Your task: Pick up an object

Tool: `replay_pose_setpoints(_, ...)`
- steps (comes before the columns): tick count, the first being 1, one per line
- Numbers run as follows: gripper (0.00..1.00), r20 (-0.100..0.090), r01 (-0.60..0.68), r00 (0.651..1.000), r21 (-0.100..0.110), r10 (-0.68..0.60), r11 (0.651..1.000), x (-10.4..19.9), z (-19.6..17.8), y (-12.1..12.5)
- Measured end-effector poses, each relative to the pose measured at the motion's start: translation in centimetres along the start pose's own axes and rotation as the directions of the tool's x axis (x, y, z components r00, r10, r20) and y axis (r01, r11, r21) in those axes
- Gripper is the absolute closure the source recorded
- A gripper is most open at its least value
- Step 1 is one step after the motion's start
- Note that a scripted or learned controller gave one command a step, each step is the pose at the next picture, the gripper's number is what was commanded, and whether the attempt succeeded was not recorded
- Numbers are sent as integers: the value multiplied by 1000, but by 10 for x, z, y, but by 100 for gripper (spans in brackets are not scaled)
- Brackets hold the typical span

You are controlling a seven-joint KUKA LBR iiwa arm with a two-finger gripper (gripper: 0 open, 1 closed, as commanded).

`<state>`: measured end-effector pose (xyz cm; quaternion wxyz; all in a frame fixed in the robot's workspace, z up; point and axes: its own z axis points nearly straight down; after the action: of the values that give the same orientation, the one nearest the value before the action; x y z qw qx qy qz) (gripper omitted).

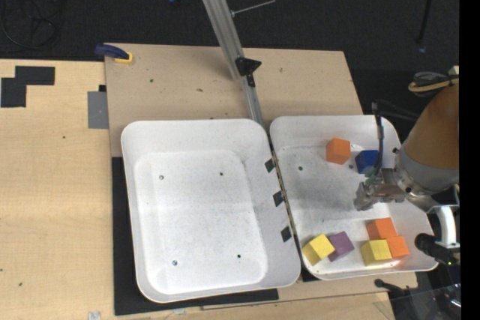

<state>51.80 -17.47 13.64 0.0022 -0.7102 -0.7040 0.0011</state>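
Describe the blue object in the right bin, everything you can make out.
The blue object is a small, solid-looking block, matte like plastic or foam, lying on the floor of the right bin near its far right side. Its exact shape is unclear. An orange cube sits just to its left, apart or barely touching; I cannot tell. The gripper is just in front of it, low over the bin floor, and nothing shows between its fingers. A thin dark cable crosses its right edge.

Arm (435, 146) reaches from right, hand (371, 195) lowered.
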Motion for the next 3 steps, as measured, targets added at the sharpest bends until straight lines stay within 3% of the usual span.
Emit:
replay_pose_setpoints(2,100,2,10,1000,-8,-10,1000,9,-105,4)
replay_pose_setpoints(3,100,-1,13,1000,-1,-13,1000,65,-101,-4)
